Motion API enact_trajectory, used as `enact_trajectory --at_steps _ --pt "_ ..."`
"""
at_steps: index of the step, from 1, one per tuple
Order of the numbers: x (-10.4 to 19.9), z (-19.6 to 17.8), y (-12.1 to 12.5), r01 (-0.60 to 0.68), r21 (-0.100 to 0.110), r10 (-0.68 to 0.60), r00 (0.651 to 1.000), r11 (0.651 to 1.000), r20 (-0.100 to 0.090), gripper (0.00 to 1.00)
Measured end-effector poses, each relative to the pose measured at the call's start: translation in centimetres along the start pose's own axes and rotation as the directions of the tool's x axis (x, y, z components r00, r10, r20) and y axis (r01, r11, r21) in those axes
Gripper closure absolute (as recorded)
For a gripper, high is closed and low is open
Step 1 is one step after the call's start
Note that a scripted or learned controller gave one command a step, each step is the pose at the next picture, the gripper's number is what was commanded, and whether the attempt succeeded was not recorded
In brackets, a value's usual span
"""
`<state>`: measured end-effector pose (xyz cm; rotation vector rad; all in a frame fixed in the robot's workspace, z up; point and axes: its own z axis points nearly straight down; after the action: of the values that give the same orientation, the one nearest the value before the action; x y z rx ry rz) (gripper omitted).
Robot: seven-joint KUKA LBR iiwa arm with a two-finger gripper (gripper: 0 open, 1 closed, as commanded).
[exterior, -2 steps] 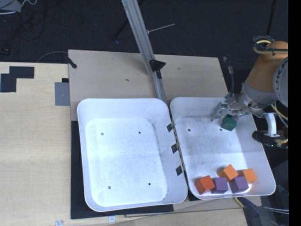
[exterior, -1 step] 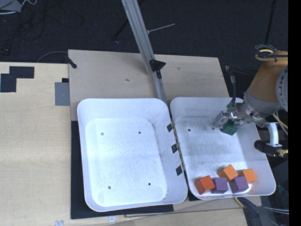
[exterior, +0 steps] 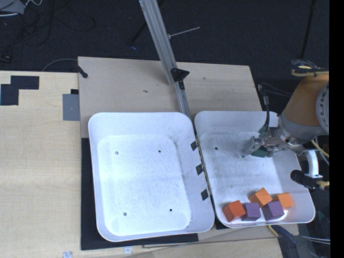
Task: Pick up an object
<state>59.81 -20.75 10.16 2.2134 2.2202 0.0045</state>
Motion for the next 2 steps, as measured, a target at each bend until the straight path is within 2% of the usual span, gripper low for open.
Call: enact_trajectory --at_steps 1,2 --pt "2.8 1.2 2.3 0.0 0.007 0.0 1.0 1.0 -0.003 0.0" --pt "6.0 1.1 3.3 0.0 0.008 0.0 1.0 1.0 -0.003 0.0"
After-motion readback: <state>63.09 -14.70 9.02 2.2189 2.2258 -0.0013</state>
